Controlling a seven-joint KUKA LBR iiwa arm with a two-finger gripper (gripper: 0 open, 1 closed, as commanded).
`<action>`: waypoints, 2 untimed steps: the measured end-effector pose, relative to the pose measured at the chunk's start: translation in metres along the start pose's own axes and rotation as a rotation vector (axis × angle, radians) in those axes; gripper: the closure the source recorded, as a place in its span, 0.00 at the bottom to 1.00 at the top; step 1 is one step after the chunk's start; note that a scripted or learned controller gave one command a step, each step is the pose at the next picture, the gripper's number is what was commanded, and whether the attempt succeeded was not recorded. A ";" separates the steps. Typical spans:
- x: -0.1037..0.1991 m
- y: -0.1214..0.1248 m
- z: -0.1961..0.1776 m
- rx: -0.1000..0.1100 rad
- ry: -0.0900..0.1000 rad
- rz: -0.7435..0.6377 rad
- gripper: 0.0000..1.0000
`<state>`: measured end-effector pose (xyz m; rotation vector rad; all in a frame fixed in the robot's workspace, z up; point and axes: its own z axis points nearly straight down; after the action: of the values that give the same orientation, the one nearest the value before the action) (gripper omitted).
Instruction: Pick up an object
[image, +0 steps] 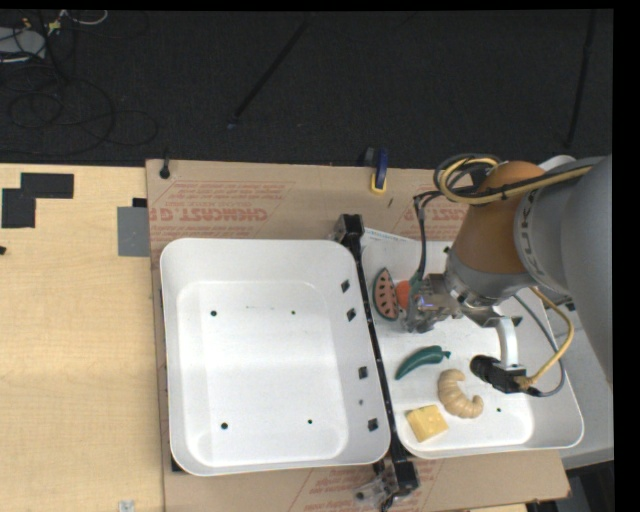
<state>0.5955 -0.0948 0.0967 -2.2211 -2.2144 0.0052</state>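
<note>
Camera view: gripper (418, 312) low in the right bin (560, 425), beside the watermelon slice (385, 292). Slice's long axis runs up-down. Fingers' state, can't tell.

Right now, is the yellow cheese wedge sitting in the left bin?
No, the cheese wedge lies in the right bin, beside the croissant.

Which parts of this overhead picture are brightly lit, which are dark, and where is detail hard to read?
Camera view: the left bin and right bin are bright, nearly washed out; the floor behind the bench is almost black; the hand sits in the arm's shade and looks blurred, so its detail is unclear; the green pepper, croissant and cheese wedge read clearly, casting soft shadows.
</note>
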 end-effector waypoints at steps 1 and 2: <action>0.058 -0.018 -0.093 -0.004 0.000 -0.005 1.00; 0.098 -0.010 -0.143 -0.006 -0.001 -0.006 1.00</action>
<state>0.5871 0.0034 0.2402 -2.2174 -2.2243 -0.0004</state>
